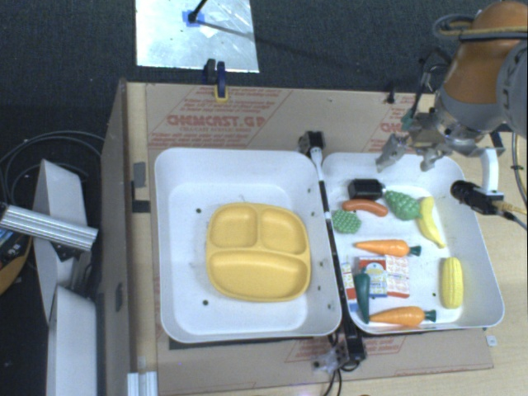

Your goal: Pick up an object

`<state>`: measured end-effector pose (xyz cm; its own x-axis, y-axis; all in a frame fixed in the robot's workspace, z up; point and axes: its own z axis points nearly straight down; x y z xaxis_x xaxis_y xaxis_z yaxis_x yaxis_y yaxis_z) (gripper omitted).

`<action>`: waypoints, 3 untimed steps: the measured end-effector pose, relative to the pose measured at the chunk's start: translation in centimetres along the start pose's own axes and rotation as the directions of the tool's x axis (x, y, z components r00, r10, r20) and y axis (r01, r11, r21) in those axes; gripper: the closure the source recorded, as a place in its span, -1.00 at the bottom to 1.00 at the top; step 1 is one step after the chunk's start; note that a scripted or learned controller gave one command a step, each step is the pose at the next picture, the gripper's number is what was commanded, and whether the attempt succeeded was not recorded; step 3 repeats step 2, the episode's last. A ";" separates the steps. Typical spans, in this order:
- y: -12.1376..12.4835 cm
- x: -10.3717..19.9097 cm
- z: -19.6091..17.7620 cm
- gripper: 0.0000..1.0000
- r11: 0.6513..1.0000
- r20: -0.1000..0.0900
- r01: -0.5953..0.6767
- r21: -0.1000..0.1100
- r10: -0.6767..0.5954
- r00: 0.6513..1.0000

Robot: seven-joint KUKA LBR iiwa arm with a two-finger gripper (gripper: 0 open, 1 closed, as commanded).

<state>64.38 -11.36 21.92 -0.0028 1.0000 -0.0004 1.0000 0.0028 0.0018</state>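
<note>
- The gripper (410,152) is hanging spread open and empty at the upper right of the frame, above the far rim of the right bin (483,271).
- Nothing is picked yet; the approach step is in hand.
- Nearest candidates, a black block (365,189) and a green vegetable (403,205), are lying just below it.
- Next, it is needing to descend over one and close.

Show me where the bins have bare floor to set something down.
Left bin: bare strips around the yellow divided plate. Right bin: free floor between banana, corn and carrot. Its left half is crowded.
</note>
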 end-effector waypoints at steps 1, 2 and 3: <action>1.0 1.2 13.5 -1.00 1.000 0.000 0.002 0.000 -0.002 1.000; 1.1 1.2 12.4 1.00 1.000 0.000 0.004 -0.002 -0.004 1.000; 1.1 1.2 12.4 1.00 1.000 0.000 0.004 -0.002 -0.004 1.000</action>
